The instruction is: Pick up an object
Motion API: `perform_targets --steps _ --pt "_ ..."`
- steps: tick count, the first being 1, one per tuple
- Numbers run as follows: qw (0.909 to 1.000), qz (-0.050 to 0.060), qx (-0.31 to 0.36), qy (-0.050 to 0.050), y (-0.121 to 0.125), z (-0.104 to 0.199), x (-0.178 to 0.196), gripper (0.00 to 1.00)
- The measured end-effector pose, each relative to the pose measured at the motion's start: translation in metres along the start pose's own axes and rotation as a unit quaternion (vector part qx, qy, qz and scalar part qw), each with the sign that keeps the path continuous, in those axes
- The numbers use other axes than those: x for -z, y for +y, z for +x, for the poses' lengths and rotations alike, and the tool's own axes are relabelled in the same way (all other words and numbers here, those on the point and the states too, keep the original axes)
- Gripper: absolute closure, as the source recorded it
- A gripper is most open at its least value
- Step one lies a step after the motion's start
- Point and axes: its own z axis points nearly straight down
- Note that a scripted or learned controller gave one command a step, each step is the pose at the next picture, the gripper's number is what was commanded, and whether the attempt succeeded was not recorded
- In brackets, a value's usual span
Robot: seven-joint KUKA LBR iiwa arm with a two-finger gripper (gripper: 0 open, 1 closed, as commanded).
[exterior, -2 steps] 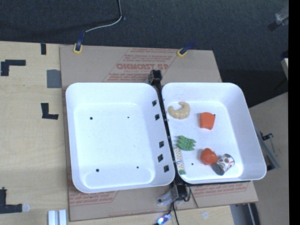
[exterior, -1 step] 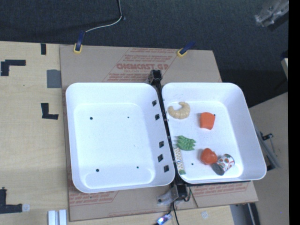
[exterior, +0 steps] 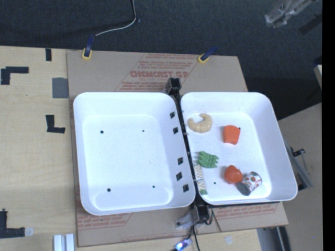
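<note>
A light wooden desk [exterior: 31,156] carries a brown cardboard sheet [exterior: 157,72] on which two shallow white bins stand side by side, joined along a central seam; dark carpet lies beyond the desk's far edge. The left bin [exterior: 125,192] shows bare white floor with four small dark dots. The right bin [exterior: 261,114] holds the objects: a pale curled croissant-shaped piece [exterior: 201,123] near the seam at the far side, an orange block [exterior: 231,134] just to its right, a green leafy item [exterior: 208,160] toward the middle by the seam, a narrow patterned strip [exterior: 199,175] lying along the seam, and at the near side a red-orange lump [exterior: 233,174] touching a small white-and-grey item with red marks [exterior: 250,182]. The gripper [exterior: 285,9] appears blurred at the upper right corner, above the carpet and well apart from both bins and every object; whether it is open or closed cannot be told, and nothing is seen held in it
</note>
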Motion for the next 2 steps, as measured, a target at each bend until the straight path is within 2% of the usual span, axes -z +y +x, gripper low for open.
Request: perform_targets --steps 2 --pt "1.0000 0.001 0.000 0.000 0.000 0.108 -0.001 1.00"
